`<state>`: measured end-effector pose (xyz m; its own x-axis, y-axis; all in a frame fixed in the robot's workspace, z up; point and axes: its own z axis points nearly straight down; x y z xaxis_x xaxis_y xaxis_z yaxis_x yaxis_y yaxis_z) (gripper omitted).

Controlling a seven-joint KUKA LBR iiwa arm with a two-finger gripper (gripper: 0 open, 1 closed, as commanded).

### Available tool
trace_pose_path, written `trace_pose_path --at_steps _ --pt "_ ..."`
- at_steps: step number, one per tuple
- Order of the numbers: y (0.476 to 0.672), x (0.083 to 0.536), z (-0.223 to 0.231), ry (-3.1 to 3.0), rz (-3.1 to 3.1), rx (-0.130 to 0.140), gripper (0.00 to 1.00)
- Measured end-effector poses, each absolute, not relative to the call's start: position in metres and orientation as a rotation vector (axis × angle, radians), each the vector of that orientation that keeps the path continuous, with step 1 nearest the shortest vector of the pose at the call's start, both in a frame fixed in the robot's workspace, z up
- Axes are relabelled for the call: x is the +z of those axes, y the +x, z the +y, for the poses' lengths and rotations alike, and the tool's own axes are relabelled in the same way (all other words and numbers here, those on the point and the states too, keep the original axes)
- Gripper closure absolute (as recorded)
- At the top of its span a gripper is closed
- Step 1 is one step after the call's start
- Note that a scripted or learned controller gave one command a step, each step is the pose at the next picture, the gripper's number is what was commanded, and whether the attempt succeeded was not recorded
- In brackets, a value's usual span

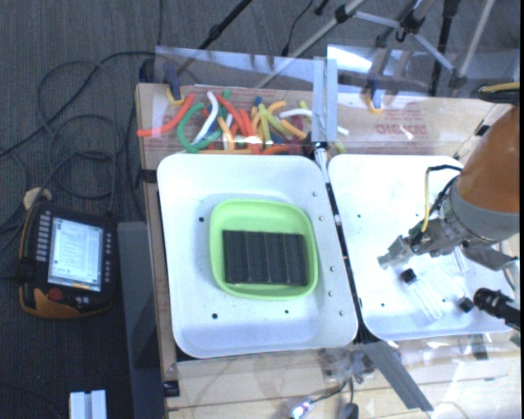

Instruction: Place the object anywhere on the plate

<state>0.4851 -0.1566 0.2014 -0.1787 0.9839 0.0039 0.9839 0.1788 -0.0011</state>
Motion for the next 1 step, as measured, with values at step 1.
trace_pose_path --at_steps 1 --pt "0.4838 0.1999 -0.1087 -1.905 -2.495 0.003 1.00"
